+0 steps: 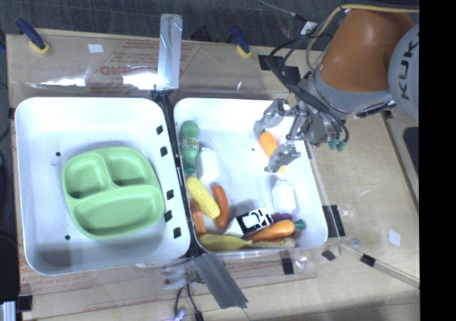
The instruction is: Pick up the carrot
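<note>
I see my end effector (274, 136) spread open over the right white bin (235, 109), fingers flanking a small orange carrot (268, 143) near the far right wall; nothing gripped.

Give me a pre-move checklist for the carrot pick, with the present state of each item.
1. Target located: ok. An orange carrot lies in the right bin, near its upper right.
2. Claw over the target: ok, it straddles that carrot.
3. Carrot gripped: cannot tell.
4. Lookalikes: not ok. Another carrot lies at the bin's lower edge.
5. Neighbours clear: ok. The corn and green bottle lie apart, to the left.
</note>
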Motion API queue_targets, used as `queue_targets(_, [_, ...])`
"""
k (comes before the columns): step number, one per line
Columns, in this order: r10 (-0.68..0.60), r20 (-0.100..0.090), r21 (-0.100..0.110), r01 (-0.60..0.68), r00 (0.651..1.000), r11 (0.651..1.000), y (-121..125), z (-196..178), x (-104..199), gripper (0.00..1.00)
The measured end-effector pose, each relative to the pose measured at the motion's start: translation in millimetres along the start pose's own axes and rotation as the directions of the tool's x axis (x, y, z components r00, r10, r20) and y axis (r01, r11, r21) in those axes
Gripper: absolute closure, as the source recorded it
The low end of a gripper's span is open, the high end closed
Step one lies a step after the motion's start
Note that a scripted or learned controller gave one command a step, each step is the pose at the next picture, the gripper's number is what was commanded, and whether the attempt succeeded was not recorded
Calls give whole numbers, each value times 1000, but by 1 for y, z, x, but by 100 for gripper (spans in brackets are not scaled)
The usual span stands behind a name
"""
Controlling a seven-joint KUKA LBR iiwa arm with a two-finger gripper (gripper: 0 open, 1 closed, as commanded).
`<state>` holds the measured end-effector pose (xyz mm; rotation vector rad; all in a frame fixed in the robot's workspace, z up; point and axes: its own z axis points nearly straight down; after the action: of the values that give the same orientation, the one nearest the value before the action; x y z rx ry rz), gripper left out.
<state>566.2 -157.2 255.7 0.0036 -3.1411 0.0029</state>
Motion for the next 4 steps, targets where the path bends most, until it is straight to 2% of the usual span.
queue_targets(1, [-77, -10, -6, 77, 997, 997, -33, 112, -28, 0])
queue_targets(2, [148, 0, -2, -148, 989, 989, -52, 163, -43, 0])
queue_targets(3, [140, 4, -1, -140, 990, 990, -50, 151, -45, 100])
queue_targets(4, [-54, 43, 7, 54, 998, 999, -49, 154, 66, 100])
